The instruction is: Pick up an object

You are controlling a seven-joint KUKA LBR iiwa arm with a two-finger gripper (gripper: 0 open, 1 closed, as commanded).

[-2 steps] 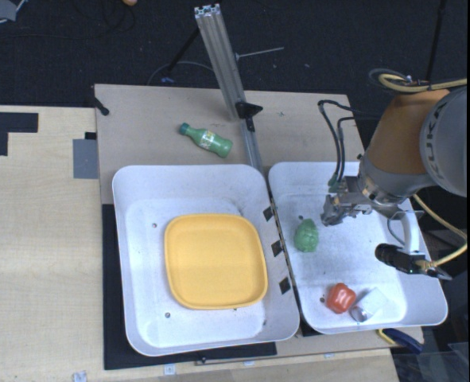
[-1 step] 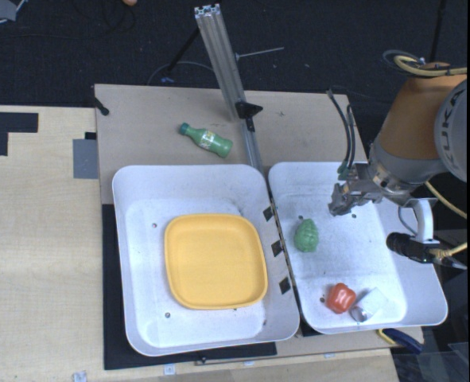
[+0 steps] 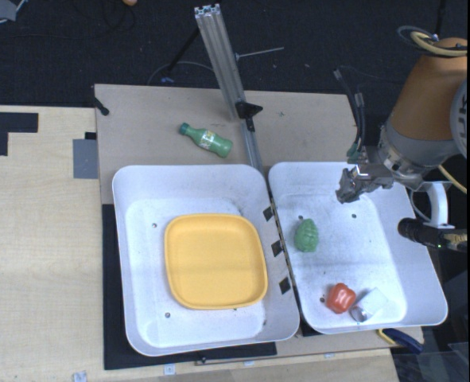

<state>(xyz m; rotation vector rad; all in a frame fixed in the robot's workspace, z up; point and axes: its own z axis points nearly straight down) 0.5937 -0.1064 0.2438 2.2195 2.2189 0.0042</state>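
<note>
The gripper [image 3: 350,188] is held above the upper part of the right bin [image 3: 409,305], nothing being seen in its grasp; its closure cannot be judged. A green lump [image 3: 305,235] and red object [image 3: 340,298] are left loose below, within reach.

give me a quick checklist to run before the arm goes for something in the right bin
1. Targets present in the right bin: ok. A green object and a red object lie there.
2. Gripper over the right bin: ok, near its far edge.
3. Gripper lined up above a target: not ok. It is off to the far right of the green object.
4. Room around the green object: ok, it lies alone.
5. Room around the red object: not ok. A small pale item sits right beside it.
6. Finger opening: cannot tell.
</note>
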